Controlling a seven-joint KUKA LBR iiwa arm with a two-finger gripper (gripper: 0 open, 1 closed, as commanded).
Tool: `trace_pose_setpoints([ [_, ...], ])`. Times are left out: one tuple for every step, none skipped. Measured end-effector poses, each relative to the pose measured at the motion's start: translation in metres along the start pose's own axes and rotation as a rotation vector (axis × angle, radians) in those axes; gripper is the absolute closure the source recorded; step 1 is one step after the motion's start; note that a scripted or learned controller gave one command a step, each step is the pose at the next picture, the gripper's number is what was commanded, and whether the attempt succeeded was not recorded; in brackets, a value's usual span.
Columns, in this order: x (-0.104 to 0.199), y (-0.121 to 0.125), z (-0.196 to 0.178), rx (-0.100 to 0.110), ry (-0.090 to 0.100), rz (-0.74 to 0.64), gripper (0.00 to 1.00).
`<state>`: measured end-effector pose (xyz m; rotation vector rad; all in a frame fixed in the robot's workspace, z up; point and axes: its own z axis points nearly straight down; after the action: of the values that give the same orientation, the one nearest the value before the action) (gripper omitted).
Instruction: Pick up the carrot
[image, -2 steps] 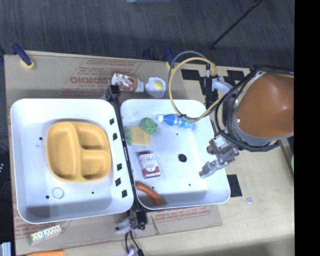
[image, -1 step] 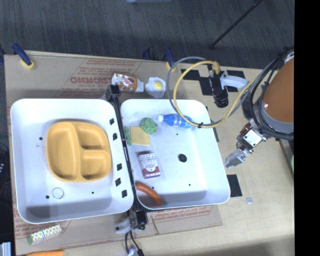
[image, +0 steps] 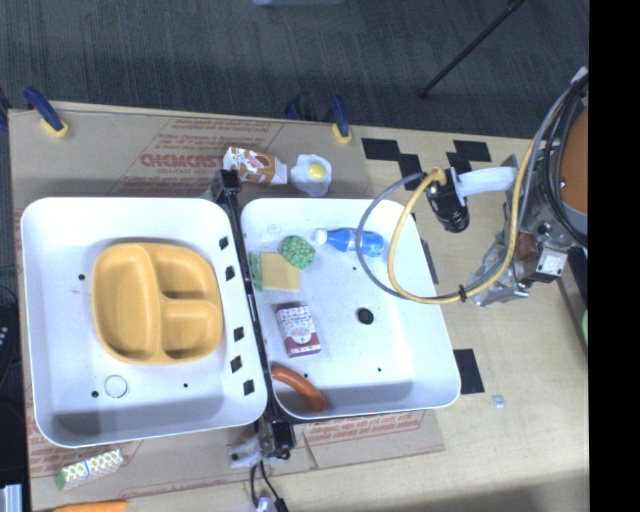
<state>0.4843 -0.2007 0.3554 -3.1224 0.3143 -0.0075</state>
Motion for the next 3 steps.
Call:
trace_pose_setpoints([
  [0.078,-0.007,0.057,0.000,-0.005,-0.003,1.00],
  [0.012,0.008,0.046,0.000,-0.004,0.008,1.00],
  [0.012,0.007,0.046,0.002,-0.002,0.007,0.00],
])
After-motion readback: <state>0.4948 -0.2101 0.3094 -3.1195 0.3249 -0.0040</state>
